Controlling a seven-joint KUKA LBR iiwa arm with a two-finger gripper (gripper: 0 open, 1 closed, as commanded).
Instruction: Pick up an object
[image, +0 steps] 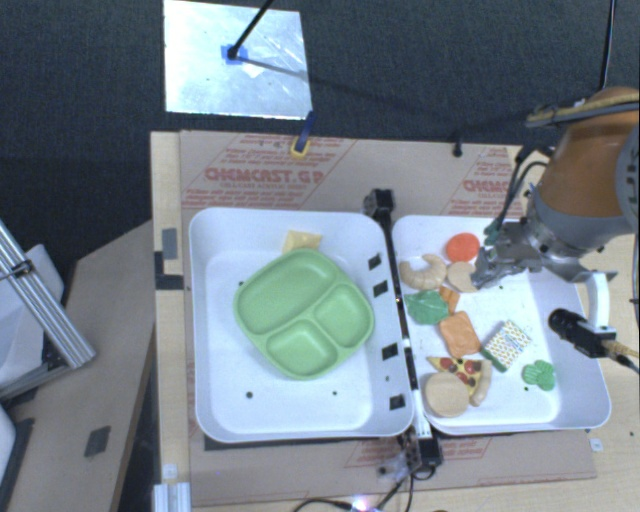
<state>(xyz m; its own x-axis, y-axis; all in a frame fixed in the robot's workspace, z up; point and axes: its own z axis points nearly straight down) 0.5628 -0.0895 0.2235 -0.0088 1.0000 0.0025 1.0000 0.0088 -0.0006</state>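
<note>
Dark carpet-like background, pale table (110, 300) carrying brown board and two white bins side by side. Left bin (225, 400): green divided plate (303, 313) mid-bin, small yellow piece (301, 240) just beyond it at 12 o'clock. Right bin (580, 395): cluster of toy foods. From cluster centre: red-orange disc (462, 246) at 12, tan croissant shape (424, 271) at 10, green leaf (428, 308) at 9, orange slab (460, 334) near centre, patterned square (507, 343) at 3, green broccoli-like piece (539, 375) at 4, pizza slice (456, 367) at 6, beige round bun (447, 395) at 7, touching or nearly touching pizza. Grey arm with orange band entering from 3 o'clock side. Gripper (487, 272) low over upper part of right bin, tip just beside a small beige piece (461, 276), at disc's 6 o'clock. Fingers too dark and small to read: wide or narrow cannot tell, nothing visibly between them. Black cylinder (578, 334) at bin's right edge, part of rig, purpose unclear.

Progress judgement: reach to bin done, descent near contact. Left to do: close on one item, likely beige piece or disc, then lift clear. No object seen off bin floor, so pick not yet confirmed.
</note>
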